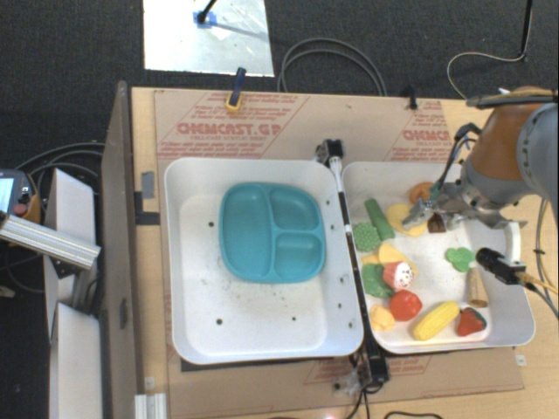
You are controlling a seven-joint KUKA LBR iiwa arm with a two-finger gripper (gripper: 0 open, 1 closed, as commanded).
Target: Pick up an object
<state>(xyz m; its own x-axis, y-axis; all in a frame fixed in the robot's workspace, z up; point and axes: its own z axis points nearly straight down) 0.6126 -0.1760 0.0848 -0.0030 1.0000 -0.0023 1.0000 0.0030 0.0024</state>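
i log colours: teal divided plate [271,234] in the white left bin [196,321]; white right bin [511,321] with yellow corn [435,319], red tomato [405,305], green pieces [379,219], white-and-red spotted piece [402,275]; arm [515,147] grey with orange band.

Bench [262,120]: brown printed board top, two white bins on it.
Left bin [196,260] and right bin [511,317] sit side by side, rims touching mid-bench.
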